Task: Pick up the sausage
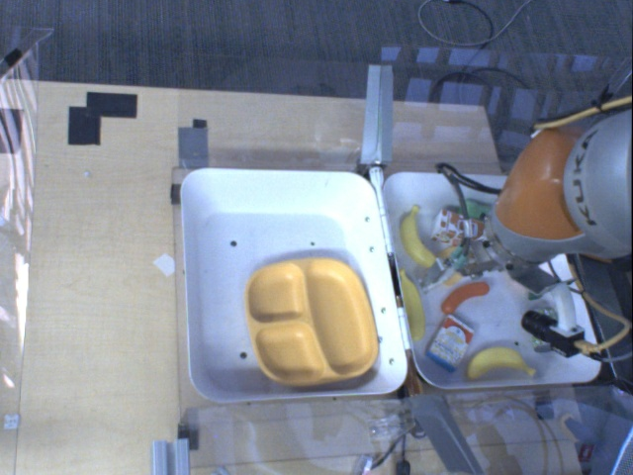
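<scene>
The arm reaches into the right bin. Its gripper hangs just far of the sausage, among clutter; whether it touches anything is unclear. The sausage lies mid-bin, between two bananas and a small carton.

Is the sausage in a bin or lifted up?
In a bin. The sausage lies flat on the right bin's floor, among bananas.
</scene>
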Robot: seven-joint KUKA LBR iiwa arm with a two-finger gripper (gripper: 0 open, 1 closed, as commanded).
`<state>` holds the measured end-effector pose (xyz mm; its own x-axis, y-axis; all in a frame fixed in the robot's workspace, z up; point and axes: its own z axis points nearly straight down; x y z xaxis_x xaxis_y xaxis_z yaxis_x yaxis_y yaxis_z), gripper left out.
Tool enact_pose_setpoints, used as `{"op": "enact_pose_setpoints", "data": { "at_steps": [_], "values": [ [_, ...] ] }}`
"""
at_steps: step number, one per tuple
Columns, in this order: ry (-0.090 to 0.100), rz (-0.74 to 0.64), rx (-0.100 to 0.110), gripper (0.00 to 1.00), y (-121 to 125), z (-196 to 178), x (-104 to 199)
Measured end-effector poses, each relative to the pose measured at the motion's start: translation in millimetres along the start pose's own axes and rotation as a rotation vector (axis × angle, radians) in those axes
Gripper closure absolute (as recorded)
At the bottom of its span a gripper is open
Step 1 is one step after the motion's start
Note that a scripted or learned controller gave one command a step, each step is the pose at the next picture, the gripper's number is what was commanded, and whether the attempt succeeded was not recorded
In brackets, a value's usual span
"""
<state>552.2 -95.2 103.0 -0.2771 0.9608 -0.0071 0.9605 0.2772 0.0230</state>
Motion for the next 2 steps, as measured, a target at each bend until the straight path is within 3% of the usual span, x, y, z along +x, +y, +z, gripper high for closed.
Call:
{"op": "enact_pose_setpoints", "data": {
  "at_steps": [1, 2],
  "values": [
    [0.0, -0.018, 0.007, 0.0, -38, 12, 3],
    [0.001, -0.019, 0.0, 1.0, -34, 0, 3]
  ]
}}
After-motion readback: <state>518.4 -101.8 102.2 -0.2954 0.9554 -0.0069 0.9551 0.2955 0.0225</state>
